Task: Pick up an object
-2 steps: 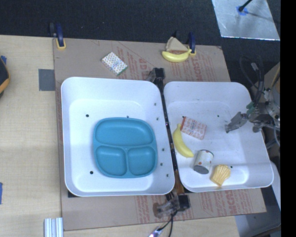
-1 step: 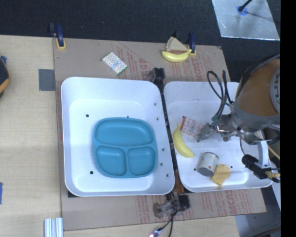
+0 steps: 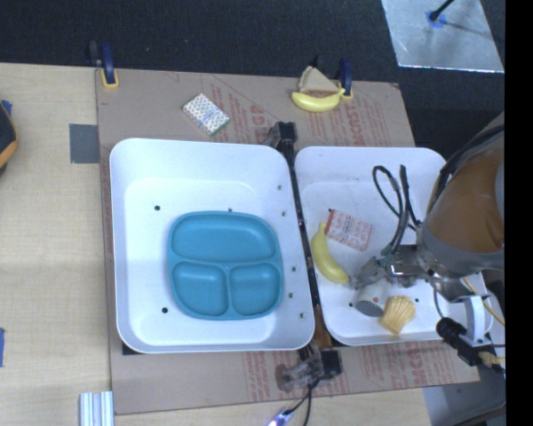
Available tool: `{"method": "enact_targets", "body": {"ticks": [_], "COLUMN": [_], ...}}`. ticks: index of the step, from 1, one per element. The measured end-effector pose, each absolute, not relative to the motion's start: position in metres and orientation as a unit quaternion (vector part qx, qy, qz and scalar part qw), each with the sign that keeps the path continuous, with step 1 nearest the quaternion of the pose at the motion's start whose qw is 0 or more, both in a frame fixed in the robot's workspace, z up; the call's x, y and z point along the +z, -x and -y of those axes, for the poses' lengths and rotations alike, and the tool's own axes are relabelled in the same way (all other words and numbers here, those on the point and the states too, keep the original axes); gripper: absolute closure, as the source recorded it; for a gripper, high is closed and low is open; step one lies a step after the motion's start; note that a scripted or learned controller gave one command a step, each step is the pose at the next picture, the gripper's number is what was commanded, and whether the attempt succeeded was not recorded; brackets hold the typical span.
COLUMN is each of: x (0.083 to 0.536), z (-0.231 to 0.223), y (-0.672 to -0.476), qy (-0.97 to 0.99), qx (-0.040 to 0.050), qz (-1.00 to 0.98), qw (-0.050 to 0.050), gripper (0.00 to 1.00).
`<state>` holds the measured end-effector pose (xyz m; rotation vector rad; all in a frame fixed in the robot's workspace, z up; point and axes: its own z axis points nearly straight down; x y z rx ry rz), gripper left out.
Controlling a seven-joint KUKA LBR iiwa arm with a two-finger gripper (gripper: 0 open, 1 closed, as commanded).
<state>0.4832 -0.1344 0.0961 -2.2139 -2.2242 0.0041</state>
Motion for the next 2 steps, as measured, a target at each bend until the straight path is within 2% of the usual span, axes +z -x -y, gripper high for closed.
{"method": "enact_targets", "body": {"ticks": [1, 2], "x": [0.161, 0.196], "z": [0.195, 0.148], "y": [-0.571, -0.510], "qy": [0.706, 0.705], "qx": [0.0006, 0.0011], "qz": [0.709, 0.709], "qw": [0.000, 0.001], "gripper": [0.00, 0.00]}}
